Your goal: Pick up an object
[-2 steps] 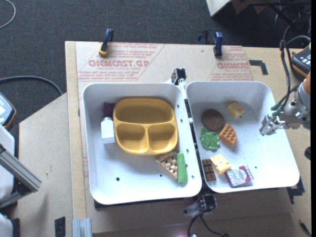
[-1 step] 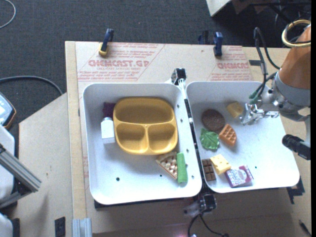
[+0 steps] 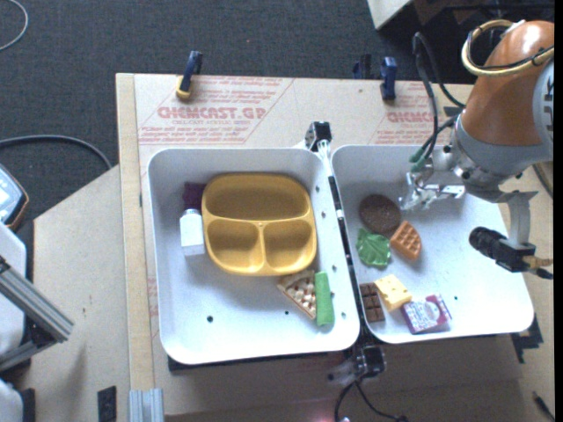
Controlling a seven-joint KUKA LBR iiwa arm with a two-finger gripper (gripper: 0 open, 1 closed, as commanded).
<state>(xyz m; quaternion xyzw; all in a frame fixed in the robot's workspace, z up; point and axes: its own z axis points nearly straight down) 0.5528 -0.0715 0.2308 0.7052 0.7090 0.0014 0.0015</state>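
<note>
My gripper point(image 3: 425, 193) hangs over the right bin point(image 3: 493, 297), near its back, just right of a round brown cookie point(image 3: 380, 211) and just behind an orange waffle point(image 3: 405, 240). I see nothing held in it. A green lettuce leaf point(image 3: 373, 249) lies left of the waffle. Toward the bin's front lie a yellow cheese wedge point(image 3: 392, 291), a chocolate bar point(image 3: 371, 302) and a pink packet point(image 3: 427, 313).
The left bin point(image 3: 167, 262) holds a yellow divided plate point(image 3: 259, 222), a white bottle point(image 3: 192, 232), a dark purple item point(image 3: 193, 192), a pizza slice point(image 3: 301, 293) and a green stick point(image 3: 324, 299). A black part of the arm point(image 3: 497, 246) overhangs the right bin's right side.
</note>
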